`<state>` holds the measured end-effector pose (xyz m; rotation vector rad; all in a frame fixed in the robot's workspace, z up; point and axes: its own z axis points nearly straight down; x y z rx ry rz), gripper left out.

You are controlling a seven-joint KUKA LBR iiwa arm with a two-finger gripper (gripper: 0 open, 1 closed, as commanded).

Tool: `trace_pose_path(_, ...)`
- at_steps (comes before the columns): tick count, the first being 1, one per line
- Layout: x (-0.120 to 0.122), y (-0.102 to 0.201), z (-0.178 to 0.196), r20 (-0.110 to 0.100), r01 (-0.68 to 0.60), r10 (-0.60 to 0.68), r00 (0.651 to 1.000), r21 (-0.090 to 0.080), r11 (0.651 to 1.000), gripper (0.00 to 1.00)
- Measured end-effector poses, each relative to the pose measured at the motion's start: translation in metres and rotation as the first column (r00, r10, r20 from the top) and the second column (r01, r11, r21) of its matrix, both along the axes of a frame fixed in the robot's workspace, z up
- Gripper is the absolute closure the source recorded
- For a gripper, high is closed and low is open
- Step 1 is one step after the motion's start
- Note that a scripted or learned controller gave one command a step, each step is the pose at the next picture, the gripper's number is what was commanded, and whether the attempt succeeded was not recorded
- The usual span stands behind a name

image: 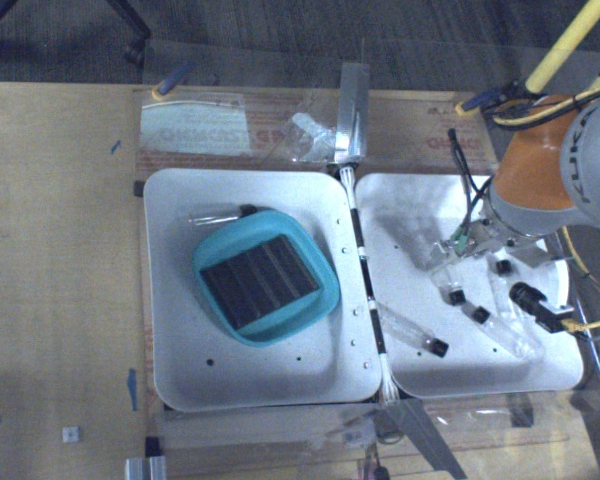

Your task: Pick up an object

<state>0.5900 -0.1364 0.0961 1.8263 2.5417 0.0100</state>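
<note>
Entry: gripper (448, 255), myself, low in the right bin (480, 368), judged to be at the approach step, nothing visibly in my grasp; whether I stood open or closed could not be told. Candidates logged: a small black piece (457, 295) just beside me, a capped clear tube (415, 335) near the bin's front, and a teal dish (268, 278) well apart in the left bin (180, 348). The next move likely called for centring over the black piece, then descending straight before closing.

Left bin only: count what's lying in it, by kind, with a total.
Teal square dish: 1
Dark ribbed panel lying in the dish: 1
Clear tube with black cap, behind the dish: 1
Total: 3
</note>
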Motion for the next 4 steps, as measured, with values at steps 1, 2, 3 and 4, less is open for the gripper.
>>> trace_pose_path(1, 0.032, -0.003, 0.115, -0.016, 0.302, -0.302, 0.953, -0.001, 0.953, 1.0)
trace_pose_path(2, 0.067, 0.06, 0.121, -0.015, 0.349, -0.349, 0.937, -0.001, 0.937, 1.0)
trace_pose_path(3, 0.069, 0.062, 0.128, -0.015, 0.343, -0.344, 0.939, -0.004, 0.939, 1.0)
trace_pose_path(4, 0.078, 0.021, 0.118, -0.014, 0.634, -0.634, 0.773, -0.002, 0.773, 1.0)
